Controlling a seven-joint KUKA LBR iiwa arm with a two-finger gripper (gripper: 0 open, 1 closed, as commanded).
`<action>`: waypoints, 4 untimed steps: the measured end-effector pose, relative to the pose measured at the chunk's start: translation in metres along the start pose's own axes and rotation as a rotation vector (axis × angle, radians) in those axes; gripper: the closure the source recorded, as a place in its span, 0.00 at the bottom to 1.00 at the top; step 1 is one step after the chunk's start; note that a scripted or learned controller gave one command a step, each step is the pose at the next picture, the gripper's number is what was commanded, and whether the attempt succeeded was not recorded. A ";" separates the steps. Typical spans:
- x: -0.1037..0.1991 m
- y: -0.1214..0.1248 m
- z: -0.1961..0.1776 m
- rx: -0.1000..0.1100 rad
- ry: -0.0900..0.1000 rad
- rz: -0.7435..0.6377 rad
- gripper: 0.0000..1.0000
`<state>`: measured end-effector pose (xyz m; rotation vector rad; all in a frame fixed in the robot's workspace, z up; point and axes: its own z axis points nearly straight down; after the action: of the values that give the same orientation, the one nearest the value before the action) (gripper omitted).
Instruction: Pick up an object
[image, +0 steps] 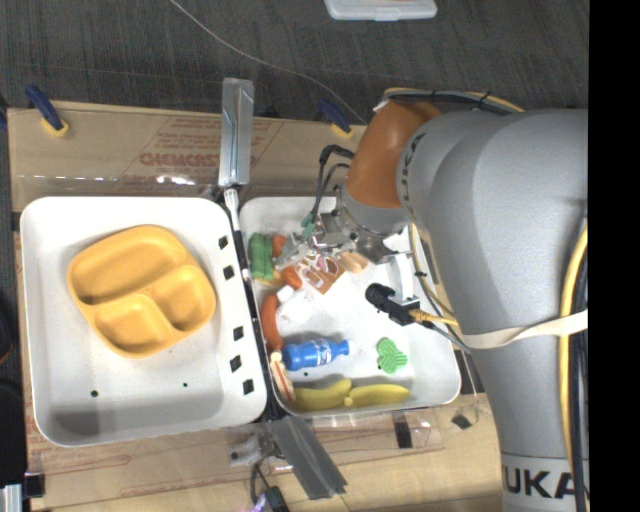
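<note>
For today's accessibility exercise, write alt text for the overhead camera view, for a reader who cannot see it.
A grey robot arm with an orange band reaches from the right into the right-hand shallow white bin, its gripper low over a clutter of small toys. Nearer the front lie a blue plastic bottle, a yellow banana and a small green toy. The left white bin holds a yellow divided plate.

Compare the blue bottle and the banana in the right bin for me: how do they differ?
The blue bottle is blue with a white cap and label; the banana is plain yellow. The bottle is short and stubby, the banana longer and slimmer. The bottle lies out on the bin floor, while the banana lies along the near wall of the right bin. Both lie on their sides, roughly parallel, apart from the gripper.
</note>
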<state>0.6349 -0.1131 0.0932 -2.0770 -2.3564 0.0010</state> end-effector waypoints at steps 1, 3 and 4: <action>0.041 0.019 -0.102 -0.003 -0.001 -0.174 0.00; 0.005 0.015 -0.011 -0.005 -0.002 -0.142 1.00; 0.096 0.036 -0.103 -0.007 0.001 -0.056 1.00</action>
<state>0.6584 -0.0131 0.1958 -2.0126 -2.4162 -0.0084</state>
